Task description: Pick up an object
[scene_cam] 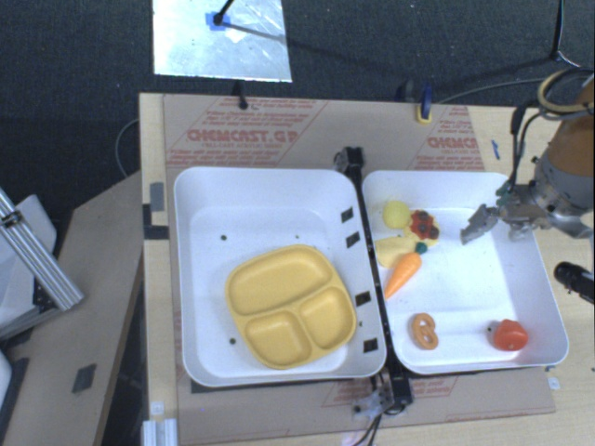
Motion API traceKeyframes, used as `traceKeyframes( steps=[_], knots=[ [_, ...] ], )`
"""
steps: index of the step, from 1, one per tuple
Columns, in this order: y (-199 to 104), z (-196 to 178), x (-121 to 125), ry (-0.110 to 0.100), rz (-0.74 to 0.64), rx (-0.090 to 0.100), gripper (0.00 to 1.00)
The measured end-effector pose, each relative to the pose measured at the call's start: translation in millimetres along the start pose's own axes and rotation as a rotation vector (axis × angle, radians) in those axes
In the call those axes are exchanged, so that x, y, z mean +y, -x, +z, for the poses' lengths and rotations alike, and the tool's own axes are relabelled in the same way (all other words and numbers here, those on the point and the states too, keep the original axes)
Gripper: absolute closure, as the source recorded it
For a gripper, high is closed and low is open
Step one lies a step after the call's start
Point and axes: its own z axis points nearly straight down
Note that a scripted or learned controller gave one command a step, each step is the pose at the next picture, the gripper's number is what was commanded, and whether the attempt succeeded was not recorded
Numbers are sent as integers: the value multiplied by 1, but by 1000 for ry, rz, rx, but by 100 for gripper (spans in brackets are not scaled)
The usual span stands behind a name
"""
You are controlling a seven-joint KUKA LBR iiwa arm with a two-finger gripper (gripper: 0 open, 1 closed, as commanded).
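White plastic bins sit side by side on your bench. In the left bin [200,203] lies a yellow tray [291,305] with three compartments, tilted a little, toward 5 o'clock of that bin. The right bin [521,286] holds the loose toys. At its 10 o'clock you see a lemon [397,214], with a red and dark piece [424,224] touching it at 3 o'clock. Just below lies a pale yellow piece [394,247], and a carrot [403,272] lies against the divider side, tip pointing to 7 o'clock. A pretzel [423,331] rests at 6 o'clock, and a tomato [509,335] at 5 o'clock, well apart from the others. Your gripper [483,223] hangs at 2 o'clock of the right bin, over bare floor, nothing between its fingers. You cannot tell whether they stand apart or together.
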Motion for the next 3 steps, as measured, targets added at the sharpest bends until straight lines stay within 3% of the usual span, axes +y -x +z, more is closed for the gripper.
traceKeyframes(
  steps=[1,3],
  knots=[
    [0,-6,3,11,-3,-2,0],
    [10,82,0,8,0,-2,0]
  ],
)
